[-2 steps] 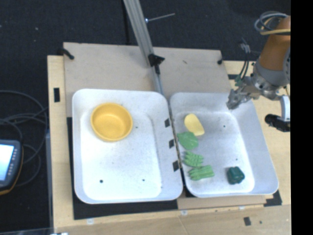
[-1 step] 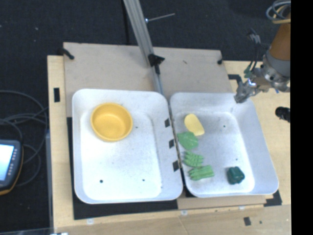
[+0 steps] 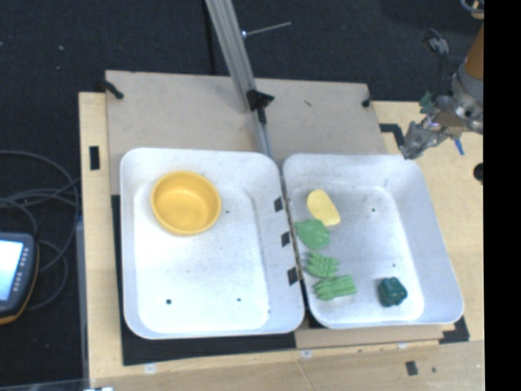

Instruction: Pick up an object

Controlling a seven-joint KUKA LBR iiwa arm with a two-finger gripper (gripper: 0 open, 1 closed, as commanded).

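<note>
Here a pale wooden desk point(image 3: 98, 243) sits on dark floor, with two white bins at mid-frame; the left bin point(image 3: 203, 300) holds a yellow bowl point(image 3: 186, 203); the right bin point(image 3: 423, 243) holds a yellow piece point(image 3: 323, 208), three green pieces point(image 3: 323, 263) along its left side, and a dark green block point(image 3: 391, 292) lower right; the hand point(image 3: 419, 143) hangs at upper right, just past that bin's corner, well apart from all; its spread I cannot tell.
</note>
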